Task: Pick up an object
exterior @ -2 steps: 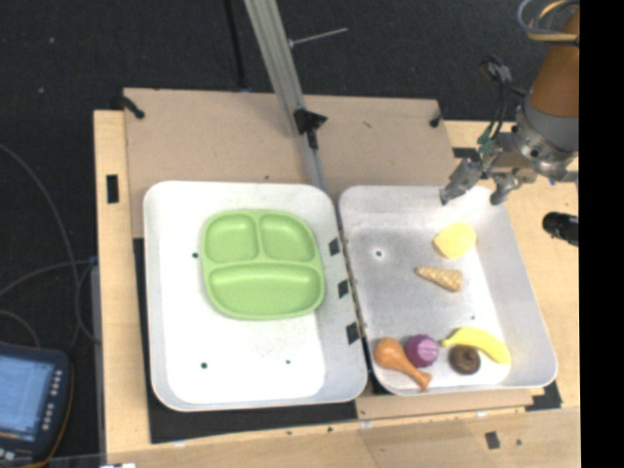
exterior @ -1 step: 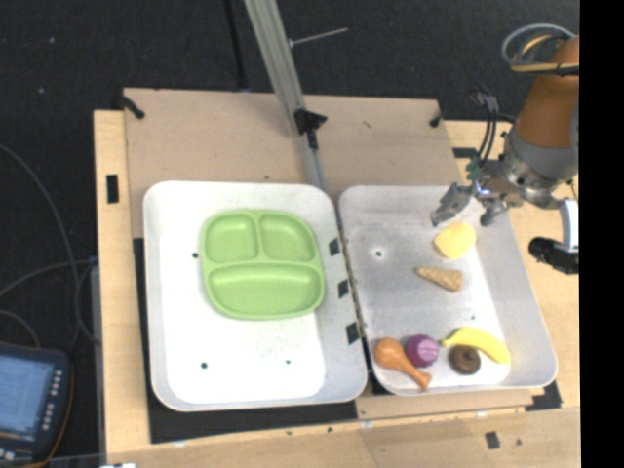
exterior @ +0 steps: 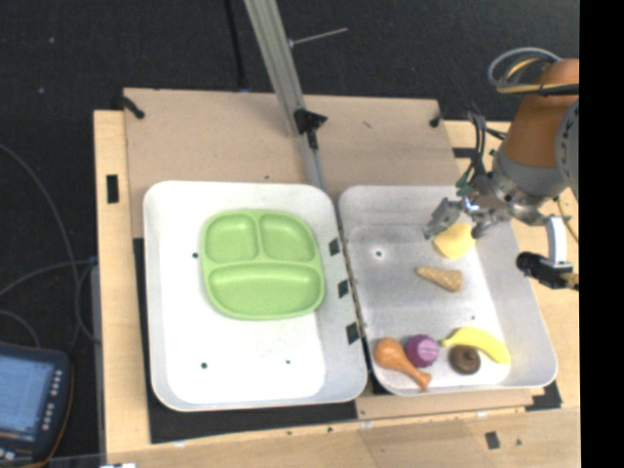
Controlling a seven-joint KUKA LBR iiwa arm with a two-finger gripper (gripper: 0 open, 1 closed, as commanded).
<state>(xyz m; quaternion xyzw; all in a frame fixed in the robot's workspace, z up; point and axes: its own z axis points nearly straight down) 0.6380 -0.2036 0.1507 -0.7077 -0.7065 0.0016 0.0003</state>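
Hand [exterior: 458,218] is seen low over the right bin [exterior: 390,213], fingers closed on a yellow block [exterior: 454,242] at its upper edge. A tan wedge [exterior: 441,279] lies just below the block. Along the bin's near edge are grouped an orange pear [exterior: 398,357], purple ball [exterior: 423,348], brown disc [exterior: 466,360] and banana [exterior: 482,342]. A green tray [exterior: 261,264] is set in the left bin [exterior: 175,359].

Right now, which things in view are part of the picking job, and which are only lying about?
Part of the job:
- tool, over the right bin
- pale yellow piece, right under the tool

Lying about:
- tan wedge
- banana
- purple onion
- orange gourd
- brown doughnut
- green divided plate
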